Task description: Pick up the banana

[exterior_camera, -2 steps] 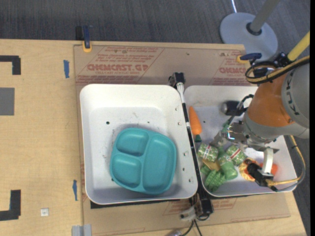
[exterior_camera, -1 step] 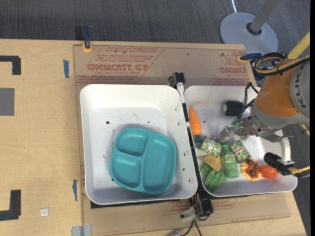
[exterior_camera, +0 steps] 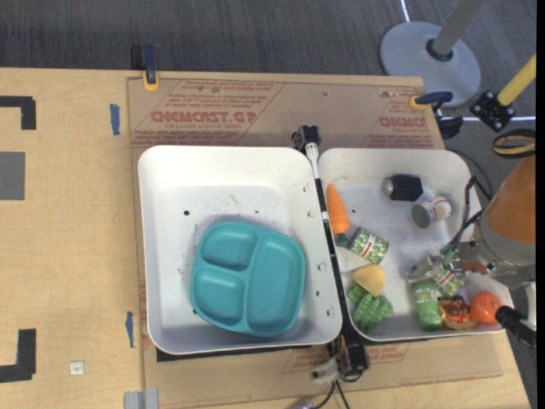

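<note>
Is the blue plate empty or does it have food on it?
Empty. The plate sits in the left bin with all three sections bare; the toy food, like the carrot, lies in the right bin.

bins (exterior_camera: 170,228): smooth white plastic | tray (exterior_camera: 247,279): matt teal plastic | bench (exterior_camera: 60,254): pale wood

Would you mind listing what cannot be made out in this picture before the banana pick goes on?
- Gripper: in the camera view it is blurred among clutter in the right bin, so its finger state is unreadable.
- Banana: the yellow piece is too small to identify surely.
- Arm: cut off by the right edge.
</note>
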Robot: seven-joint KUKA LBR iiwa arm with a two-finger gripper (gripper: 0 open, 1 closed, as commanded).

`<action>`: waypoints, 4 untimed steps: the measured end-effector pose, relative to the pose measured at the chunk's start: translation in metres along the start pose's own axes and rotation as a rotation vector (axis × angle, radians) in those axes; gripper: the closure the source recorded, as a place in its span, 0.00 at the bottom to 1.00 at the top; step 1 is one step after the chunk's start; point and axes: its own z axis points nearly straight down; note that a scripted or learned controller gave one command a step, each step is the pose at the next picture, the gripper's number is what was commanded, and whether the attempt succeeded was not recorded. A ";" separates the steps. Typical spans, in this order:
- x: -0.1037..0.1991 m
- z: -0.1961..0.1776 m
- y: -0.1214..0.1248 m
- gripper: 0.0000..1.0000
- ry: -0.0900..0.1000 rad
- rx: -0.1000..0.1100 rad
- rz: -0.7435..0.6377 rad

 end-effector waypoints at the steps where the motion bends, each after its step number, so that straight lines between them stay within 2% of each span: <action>1: 0.072 -0.028 0.010 0.00 0.004 0.007 0.490; 2: 0.013 -0.102 -0.005 0.00 0.003 0.004 0.225; 3: 0.064 0.000 -0.002 0.00 0.005 0.001 0.141; 4: 0.090 0.000 0.037 0.00 0.001 -0.003 -0.232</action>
